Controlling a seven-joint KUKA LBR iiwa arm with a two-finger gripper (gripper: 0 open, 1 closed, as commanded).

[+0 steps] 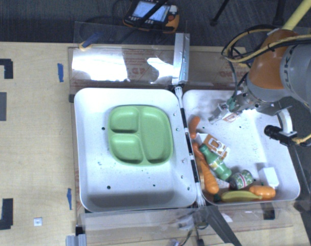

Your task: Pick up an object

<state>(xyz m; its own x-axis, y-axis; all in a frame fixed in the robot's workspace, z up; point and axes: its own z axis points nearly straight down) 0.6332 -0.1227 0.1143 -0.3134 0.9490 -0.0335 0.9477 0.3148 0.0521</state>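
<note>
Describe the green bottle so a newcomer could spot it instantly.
Start at the right bin, the one crowded with toy food. Along its left side, below the middle, the green bottle lies on its side, slanting down to the right. It is the only dark green, long-necked item, wedged between an orange carrot and a small round can.

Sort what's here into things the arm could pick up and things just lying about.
For picking:
gripper
green bottle
carrot
banana
small can
white block
right bin

Lying about:
green divided plate
left bin
handheld controller
blue tape
</note>
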